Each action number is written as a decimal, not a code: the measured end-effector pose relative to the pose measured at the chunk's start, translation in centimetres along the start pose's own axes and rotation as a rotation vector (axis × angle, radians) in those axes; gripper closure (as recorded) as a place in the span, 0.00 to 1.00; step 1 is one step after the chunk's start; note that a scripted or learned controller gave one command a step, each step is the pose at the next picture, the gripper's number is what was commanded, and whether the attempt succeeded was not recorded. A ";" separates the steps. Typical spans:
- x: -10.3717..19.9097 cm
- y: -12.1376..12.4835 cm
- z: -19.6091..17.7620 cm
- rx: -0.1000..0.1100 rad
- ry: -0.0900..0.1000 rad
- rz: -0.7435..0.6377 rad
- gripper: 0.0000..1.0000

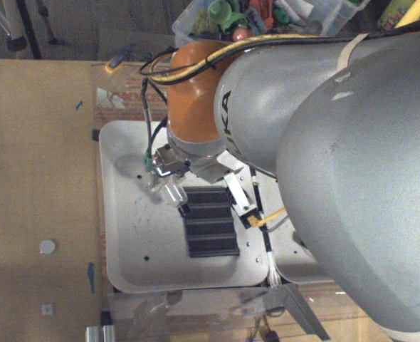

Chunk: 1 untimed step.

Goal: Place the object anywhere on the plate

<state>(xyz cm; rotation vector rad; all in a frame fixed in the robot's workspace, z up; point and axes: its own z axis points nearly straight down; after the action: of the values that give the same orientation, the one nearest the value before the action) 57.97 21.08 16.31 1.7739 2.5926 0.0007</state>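
The grey arm (pixel 338 141) reaches in from the right and bends steeply down over the nearer white bin (pixel 124 212). Its thick last link covers most of the right half of the view. The orange band (pixel 192 91) sits directly above the wrist, with black and yellow cables looped over it. Below the band the wrist points nearly straight down, and the hand (pixel 164 189) hangs low over the bin floor, close to it or touching; which one cannot be told.

From this slant I cannot tell whether the hand is released or clenched, and nothing can be seen grasped in it. A small green bit (pixel 147 164) lies against the hand's upper-left side. Whether it is the task's object or part of the hand cannot be told.

Below the hand and slightly left, well apart from it, a dark speck (pixel 146 257) lies on the bin floor. Far to the hand's left, a small grey disc (pixel 47 246) rests on the tan surface (pixel 32 155). Well above the hand, beyond the bin, stands a clear tub of coloured toys (pixel 267 6).
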 end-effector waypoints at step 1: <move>0.8 -2.7 -10.5 0.000 0.000 0.062 1.00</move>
<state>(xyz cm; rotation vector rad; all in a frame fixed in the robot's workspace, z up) 55.12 20.88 26.76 1.8536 2.5359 0.0002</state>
